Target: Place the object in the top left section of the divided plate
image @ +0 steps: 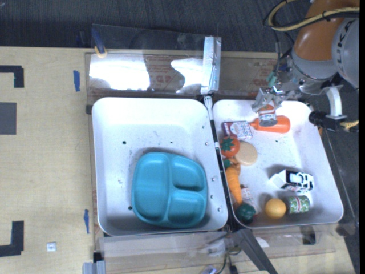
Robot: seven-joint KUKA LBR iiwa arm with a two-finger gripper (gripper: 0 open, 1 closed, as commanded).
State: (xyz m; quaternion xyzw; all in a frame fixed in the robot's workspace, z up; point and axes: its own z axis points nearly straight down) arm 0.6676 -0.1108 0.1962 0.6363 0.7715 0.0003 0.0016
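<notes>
The teal divided plate [169, 189] lies in the left bin [114, 130], toward its front, with nothing in its sections. My gripper [267, 103] hangs over the back of the right bin [325, 164], just above an orange flat object [275, 124] lying near the back wall. Whether the gripper touches that orange object I cannot tell. The arm's orange band [322, 16] rises at the upper right.
The right bin also holds a red and white packet [238, 130], a tomato-like piece [229, 145], a beige disc [247, 153], a carrot [234, 184], a dark green ball [246, 212], an orange ball [275, 208], a green can [297, 204] and a black and white item [296, 180].
</notes>
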